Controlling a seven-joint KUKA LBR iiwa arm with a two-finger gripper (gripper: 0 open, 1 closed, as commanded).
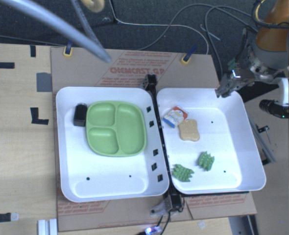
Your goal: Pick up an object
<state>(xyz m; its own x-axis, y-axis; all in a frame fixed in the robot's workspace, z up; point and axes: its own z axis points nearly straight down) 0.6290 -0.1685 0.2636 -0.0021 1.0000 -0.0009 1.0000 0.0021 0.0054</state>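
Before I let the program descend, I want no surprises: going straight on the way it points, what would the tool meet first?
Likely the upper right rim of the right bin, since the tool hangs just above it; depth is unclear.

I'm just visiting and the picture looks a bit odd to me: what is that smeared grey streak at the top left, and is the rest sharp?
In the camera view the grey streak is an out-of-focus bar close to the lens; the green plate and both white bins are fairly sharp under even, soft light; the gripper is slightly blurred.
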